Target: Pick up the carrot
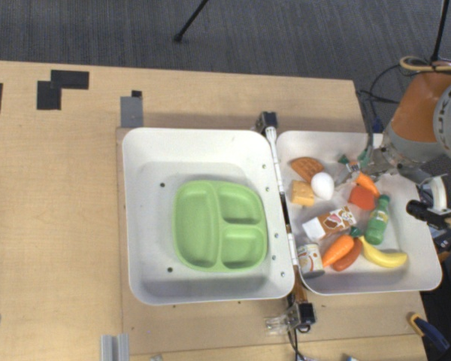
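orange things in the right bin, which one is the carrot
The carrot is the tapered orange piece with a green tip, low in the right bin beside the banana. The orange block higher up is chunkier.

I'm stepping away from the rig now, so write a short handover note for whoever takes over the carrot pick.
Gripper: low over the right bin's far side, near the orange block; finger state can't be read, nothing seen held.
Carrot: lying in the right bin's near part, beside the banana and below the green bottle.
Green tray: in the left bin.
Done: no pickup yet.
Left: reach the carrot, grasp, lift.
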### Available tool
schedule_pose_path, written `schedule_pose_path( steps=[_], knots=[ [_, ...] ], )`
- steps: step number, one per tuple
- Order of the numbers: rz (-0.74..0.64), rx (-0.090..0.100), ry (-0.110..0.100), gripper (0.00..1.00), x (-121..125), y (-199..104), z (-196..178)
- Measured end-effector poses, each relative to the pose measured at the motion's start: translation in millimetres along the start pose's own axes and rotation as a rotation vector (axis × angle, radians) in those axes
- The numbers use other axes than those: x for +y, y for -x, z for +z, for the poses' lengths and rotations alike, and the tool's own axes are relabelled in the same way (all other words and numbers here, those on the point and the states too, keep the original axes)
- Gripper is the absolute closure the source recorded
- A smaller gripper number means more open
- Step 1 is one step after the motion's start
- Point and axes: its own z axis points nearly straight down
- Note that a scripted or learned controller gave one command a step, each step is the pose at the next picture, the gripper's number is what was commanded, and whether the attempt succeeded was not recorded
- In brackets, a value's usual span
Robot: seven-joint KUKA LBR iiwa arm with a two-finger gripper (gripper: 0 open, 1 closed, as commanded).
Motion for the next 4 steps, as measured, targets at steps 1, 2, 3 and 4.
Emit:
schedule_pose_path(
  steps=[1,2,3,4],
  knots=[
    [-0.002,-0.002,0.004,1.00,2,0,-12],
    [-0.167,-0.002,0.005,1.00,37,-59,-110],
    [-0.053,0.000,0.002,1.00,60,-83,-145],
    [-0.045,0.001,0.001,1.00,64,-105,-124]
  ],
)
